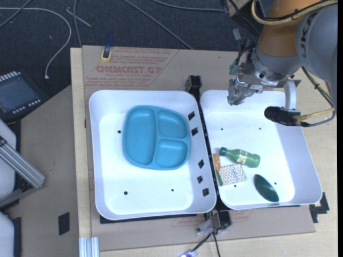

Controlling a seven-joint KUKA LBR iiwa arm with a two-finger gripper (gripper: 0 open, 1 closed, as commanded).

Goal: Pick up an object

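Three small things sit in the right bin (300,143), and none of them is in the gripper (236,98), so by my reading the pick has not begun. The gripper hangs over that bin's far left corner, fingers pointing down and close together with nothing visible between them. Whether they are fully closed, I cannot tell from up here.

Down at the near end lie the candidates: a green bottle (240,156) on its side, a patterned packet (231,174) just below it and touching or nearly touching it, and a dark green oval piece (266,188) off to the right, close to the near rim. An orange sliver peeks out at the packet's left edge, tight against the divider wall.

The left bin (102,143) carries a blue sectioned plate (156,137), a broad, flat target and probably awkward for two fingers.

Room to move looks generous. The whole middle of the right bin is bare white floor, so a straight run from the far corner towards the near cluster meets nothing. The tight spots are at the finish: the packet hugs the left wall, and the oval piece sits near the front lip, where a finger could catch the rim. The bottle, with bare floor on its far side, looks the easiest approach. A black fitting (281,115) with its cable hangs over the right side of the bin.
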